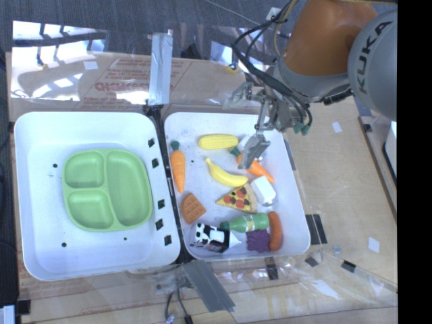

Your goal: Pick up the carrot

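An orange carrot [177, 170] with a small green top lies along the left wall of the right bin [291, 181], pointing toward the front. My gripper [252, 151] hangs low over the bin's right half, well to the right of that carrot. Directly under it lies a second orange piece [261, 172] with a green bit [236, 152] at its far end, partly hidden by the gripper. I cannot tell whether the gripper touches it.
The right bin also holds corn [217, 141], a banana [226, 175], a pizza slice [237, 198], a brown waffle [192, 208], a white block [264, 191], a green bottle [246, 223], purple grapes [257, 240], a sausage [274, 230] and a cow-patterned carton [211, 237]. A green divided plate [108, 189] sits in the left bin.
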Motion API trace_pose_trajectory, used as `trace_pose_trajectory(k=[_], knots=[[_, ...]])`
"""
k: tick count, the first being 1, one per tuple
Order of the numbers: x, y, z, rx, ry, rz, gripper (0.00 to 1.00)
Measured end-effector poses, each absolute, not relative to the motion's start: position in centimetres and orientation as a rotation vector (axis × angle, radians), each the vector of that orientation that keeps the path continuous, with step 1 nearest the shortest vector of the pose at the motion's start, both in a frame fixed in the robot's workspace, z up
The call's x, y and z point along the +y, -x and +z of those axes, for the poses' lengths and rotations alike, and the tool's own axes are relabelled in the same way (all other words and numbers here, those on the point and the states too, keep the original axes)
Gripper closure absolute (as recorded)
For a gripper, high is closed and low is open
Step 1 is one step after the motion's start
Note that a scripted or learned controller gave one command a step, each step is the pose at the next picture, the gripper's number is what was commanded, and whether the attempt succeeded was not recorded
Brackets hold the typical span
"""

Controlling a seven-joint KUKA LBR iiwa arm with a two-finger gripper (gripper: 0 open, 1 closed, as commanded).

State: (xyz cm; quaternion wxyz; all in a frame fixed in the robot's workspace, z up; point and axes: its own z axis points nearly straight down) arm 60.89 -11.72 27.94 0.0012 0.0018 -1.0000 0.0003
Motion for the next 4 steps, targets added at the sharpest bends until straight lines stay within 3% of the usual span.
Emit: trace_pose_trajectory(k=[1, 2, 3, 4], knots=[[-18.8, -60.2, 20.5, -3.132, -0.115, -0.002, 0.00], [-20.9, -62.1, 10.8, -3.146, -0.095, 0.004, 0.00], [-21.1, -62.4, 10.2, -3.148, 0.069, 0.001, 0.00], [-21.0, -62.6, 11.1, -3.155, 0.062, 0.005, 1.00]])
